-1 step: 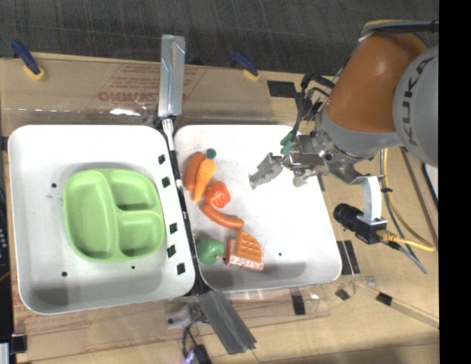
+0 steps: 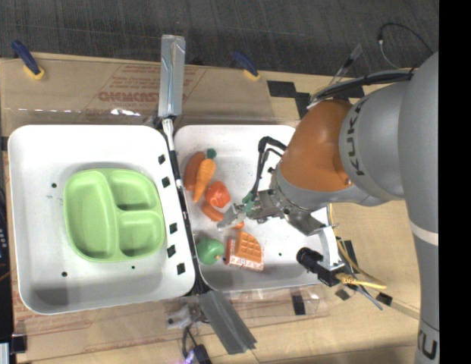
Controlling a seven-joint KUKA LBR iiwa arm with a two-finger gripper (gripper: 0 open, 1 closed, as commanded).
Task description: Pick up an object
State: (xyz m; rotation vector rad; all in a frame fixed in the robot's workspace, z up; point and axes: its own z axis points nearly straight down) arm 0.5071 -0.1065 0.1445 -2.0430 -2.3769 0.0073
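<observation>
I've got the gripper (image 2: 239, 212) low in the right bin (image 2: 243, 144), can't tell fingers' state, w/ the red-orange toy (image 2: 217, 196) just to its left, touching or nearly, carrot (image 2: 203, 174) lying diagonal beyond it.

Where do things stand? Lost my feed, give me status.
Hand low in right bin, amid the toy food. Nearest: orange-red piece, waffle. Nothing seen gripped. Carrot, green piece crowd close.
</observation>
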